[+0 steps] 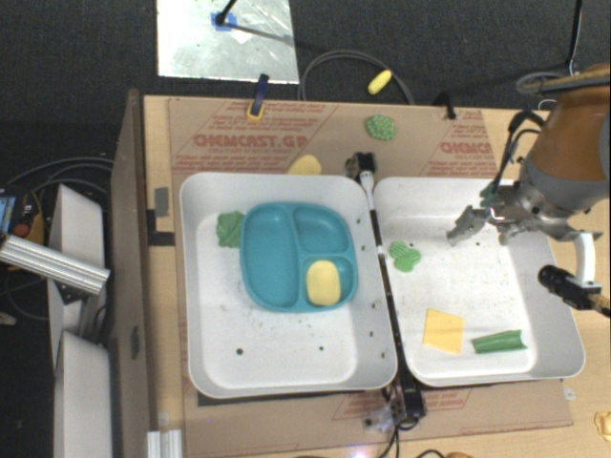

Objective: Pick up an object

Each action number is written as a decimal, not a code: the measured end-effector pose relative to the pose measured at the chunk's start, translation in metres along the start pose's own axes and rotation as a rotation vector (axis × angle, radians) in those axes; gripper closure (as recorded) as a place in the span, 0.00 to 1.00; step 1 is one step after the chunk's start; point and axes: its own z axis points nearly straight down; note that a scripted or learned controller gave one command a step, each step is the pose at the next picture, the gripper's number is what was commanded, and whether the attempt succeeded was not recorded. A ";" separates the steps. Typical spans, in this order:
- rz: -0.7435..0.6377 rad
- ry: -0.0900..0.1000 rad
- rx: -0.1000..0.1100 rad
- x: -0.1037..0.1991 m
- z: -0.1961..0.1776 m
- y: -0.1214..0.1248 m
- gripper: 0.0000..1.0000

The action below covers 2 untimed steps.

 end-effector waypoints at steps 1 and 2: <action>-0.005 0.003 0.006 0.048 0.078 0.007 0.00; 0.005 0.001 0.005 0.026 0.112 -0.048 0.00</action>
